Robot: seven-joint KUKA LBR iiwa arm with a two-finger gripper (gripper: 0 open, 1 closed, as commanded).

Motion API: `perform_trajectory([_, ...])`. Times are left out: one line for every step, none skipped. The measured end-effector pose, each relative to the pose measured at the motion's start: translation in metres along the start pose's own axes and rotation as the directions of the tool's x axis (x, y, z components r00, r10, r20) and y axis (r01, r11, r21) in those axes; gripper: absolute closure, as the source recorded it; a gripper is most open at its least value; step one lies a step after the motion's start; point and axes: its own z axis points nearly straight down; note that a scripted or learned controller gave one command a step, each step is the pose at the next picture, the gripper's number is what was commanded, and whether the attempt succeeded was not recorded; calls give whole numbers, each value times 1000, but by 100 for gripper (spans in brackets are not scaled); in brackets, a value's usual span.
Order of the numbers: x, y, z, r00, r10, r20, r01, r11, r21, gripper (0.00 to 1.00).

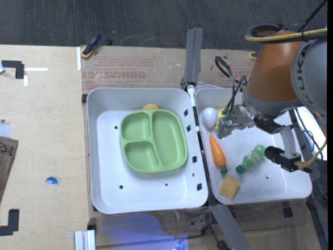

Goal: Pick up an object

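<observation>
My gripper (226, 126) hangs over the back left of the right bin (291, 191), below the orange band of the arm. It is just right of a white egg (208, 117) and just above the top end of an orange carrot (217, 148). A green bottle (251, 159) lies on its side in the middle of that bin. A tan block (229, 187) sits near the front left corner. Nothing can be seen held in the gripper.
The left bin (104, 155) holds a green divided plate (154, 140) with a small yellow object (151, 107) peeking out behind it. A black fitting (281, 158) on the arm sits right of the bottle. The bins' shared wall (200, 150) runs beside the carrot.
</observation>
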Motion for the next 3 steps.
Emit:
perform_trajectory([-26, 56, -24, 998, -64, 1, 64, 998, -2, 100])
perform_trajectory([-26, 56, -24, 998, -64, 1, 64, 998, -2, 0])
perform_trajectory([-58, 75, 16, 999, -48, 1, 48, 999, -2, 0])
